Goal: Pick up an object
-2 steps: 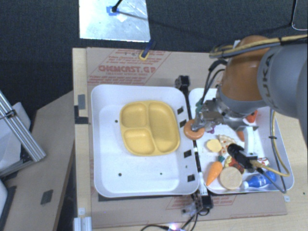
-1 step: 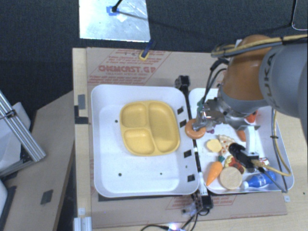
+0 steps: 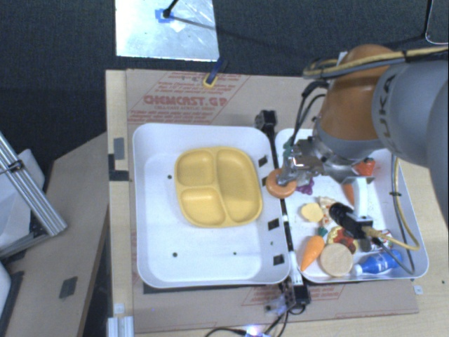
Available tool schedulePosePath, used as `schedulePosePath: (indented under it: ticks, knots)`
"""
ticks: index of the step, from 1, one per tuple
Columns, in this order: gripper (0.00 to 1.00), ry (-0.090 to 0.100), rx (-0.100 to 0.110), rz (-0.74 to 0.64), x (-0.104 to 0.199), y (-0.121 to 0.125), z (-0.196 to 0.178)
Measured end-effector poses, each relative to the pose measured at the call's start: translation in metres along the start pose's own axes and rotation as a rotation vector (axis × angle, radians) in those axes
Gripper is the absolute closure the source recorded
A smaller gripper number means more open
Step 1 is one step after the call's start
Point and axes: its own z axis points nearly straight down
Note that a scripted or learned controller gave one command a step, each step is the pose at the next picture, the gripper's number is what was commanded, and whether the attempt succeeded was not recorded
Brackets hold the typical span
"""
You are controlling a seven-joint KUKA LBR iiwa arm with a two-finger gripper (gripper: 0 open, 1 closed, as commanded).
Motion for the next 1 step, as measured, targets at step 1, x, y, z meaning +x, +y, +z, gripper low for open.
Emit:
schedulePosePath:
  ticks: [1]
  knots:
    - [1.00, -0.001, 0.002, 0.001, 0.0042, -0.0158, -0.0017]
